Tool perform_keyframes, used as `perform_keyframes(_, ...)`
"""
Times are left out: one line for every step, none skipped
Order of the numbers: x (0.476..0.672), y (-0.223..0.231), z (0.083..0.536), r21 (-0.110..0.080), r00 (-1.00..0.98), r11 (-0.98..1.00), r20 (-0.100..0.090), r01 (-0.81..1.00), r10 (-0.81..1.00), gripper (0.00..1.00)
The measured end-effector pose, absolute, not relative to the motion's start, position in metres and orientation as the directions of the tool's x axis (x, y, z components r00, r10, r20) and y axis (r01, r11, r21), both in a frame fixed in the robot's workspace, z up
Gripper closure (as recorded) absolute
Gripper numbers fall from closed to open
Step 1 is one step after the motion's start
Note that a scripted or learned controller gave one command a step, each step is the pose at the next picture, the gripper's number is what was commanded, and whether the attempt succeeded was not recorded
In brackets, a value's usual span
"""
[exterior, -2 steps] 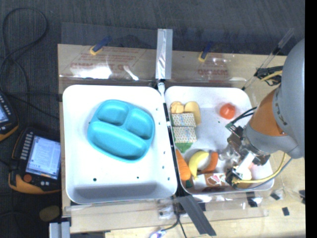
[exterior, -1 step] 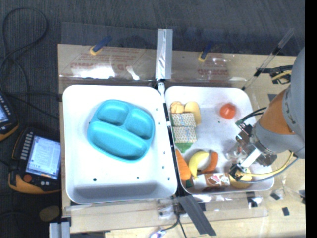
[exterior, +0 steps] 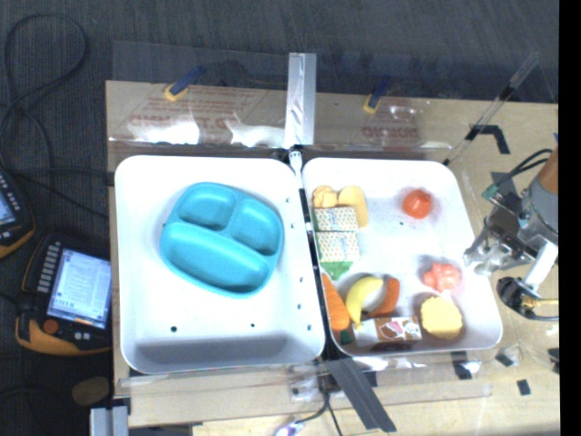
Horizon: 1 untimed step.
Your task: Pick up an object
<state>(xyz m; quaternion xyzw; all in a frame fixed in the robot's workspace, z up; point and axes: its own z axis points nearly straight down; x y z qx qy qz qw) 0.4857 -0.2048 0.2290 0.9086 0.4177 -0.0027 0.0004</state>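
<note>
Here, my fingers [exterior: 490, 254] sit at the right rim of the right bin [exterior: 381, 173], just outside its wall, low over the worktop [exterior: 517, 125]; whether they are spread or pressed together I cannot tell, too blurred. Nothing shows between them. Right bin contents: red ball [exterior: 417, 203] near the back, apart from the rest; pink piece [exterior: 442, 276] just inside the rim nearest my fingers; yellow block [exterior: 440, 317] in front of it; banana [exterior: 362, 294] and carrot [exterior: 336, 305] toward the divider; patterned boxes [exterior: 335, 230] stacked along the left wall. Left bin [exterior: 145, 334] carries a blue divided tray [exterior: 222, 236], lying flat near the middle.
</note>
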Motion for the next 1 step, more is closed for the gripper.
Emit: perform_keyframes(0.4867, -0.1969, 0.0901, 0.008, 0.716, -0.716, 0.004, 0.698, 0.698, 1.00)
